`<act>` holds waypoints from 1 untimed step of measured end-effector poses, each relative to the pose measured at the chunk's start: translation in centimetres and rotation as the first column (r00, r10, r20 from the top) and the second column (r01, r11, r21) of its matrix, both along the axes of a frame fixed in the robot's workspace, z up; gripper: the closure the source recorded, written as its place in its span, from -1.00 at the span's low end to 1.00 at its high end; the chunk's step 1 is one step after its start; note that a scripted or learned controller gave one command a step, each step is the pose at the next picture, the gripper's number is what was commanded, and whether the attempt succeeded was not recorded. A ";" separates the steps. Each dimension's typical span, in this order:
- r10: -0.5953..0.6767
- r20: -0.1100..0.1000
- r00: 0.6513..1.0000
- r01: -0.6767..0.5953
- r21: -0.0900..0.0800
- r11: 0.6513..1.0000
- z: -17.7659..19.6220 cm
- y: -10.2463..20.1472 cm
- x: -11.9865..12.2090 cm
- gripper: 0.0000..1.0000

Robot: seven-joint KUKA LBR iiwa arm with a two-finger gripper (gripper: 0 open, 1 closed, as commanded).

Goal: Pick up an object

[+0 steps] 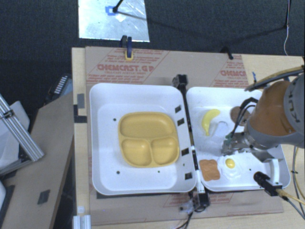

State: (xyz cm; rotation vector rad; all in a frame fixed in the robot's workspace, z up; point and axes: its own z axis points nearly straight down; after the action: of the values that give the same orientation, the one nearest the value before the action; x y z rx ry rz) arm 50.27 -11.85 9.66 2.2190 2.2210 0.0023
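Two white bins side by side on the desk point(81, 194): the left bin point(102, 142) and the right bin point(195, 99).

Hidden or unclear: the arm point(274, 113) covers much of the right bin's far side; a brownish round thing point(236, 113) peeks out beside it, too little showing to name. The jaws point(232, 144) sit low under the wrist; whether released or clenched, I cannot tell from here.

Count, left bin: one yellow divided tray point(147, 138), three compartments.

Count, right bin: one banana point(208, 119) near the dividing wall; one fried egg point(230, 165) toward the near edge; one slice of toast point(209, 170) just beside the egg on its left; one faint clear item point(220, 128), perhaps a cup, next to the banana.

Arm pose: enters from the right, orange band uppermost, wrist bent down into the right bin, jaws between the banana and the egg, just above the egg.
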 end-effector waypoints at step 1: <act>0.002 0.002 1.000 -0.002 -0.001 1.000 4.3 0.0 -0.1 1.00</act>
State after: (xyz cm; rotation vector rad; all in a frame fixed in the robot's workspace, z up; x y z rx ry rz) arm 50.20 -11.81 13.96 2.2150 2.2218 0.0043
